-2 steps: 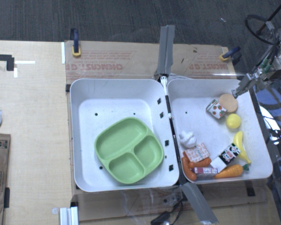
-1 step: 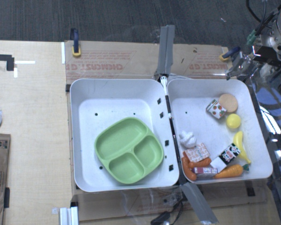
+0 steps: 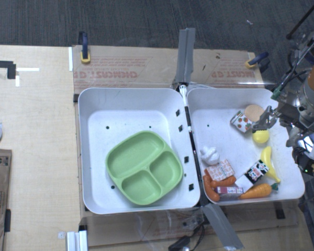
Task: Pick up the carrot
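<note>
Gripper (image 3: 267, 119) low at right, arm behind it

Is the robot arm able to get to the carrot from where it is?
Probably yes. The carrot lies on top near the right bin's front edge with nothing covering it. The banana and a small carton sit close beside it, so the gripper might bump them.

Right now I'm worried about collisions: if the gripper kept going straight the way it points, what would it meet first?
The gripper points toward the view's left, at the small strawberry-print carton by the tan disc. It would likely meet that carton first, not the carrot, though height is unclear.
</note>
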Tool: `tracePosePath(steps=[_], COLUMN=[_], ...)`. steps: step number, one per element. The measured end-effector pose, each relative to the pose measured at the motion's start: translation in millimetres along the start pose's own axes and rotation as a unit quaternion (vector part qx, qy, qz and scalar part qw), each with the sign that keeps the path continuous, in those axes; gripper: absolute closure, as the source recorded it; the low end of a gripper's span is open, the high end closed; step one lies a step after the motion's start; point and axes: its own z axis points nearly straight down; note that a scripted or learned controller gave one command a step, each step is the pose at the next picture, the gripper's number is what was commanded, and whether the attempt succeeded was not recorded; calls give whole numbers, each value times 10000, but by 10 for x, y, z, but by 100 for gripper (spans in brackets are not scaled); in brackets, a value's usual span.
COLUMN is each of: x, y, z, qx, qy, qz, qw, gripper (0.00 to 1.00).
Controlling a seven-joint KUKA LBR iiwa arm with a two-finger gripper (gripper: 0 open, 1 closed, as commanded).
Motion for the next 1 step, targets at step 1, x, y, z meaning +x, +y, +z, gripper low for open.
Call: tracePosePath(steps=[1], x=[-241], y=[106], z=[1446], qx=[0], qy=[7], qz=[-1076], qw=[9942], gripper=[0])
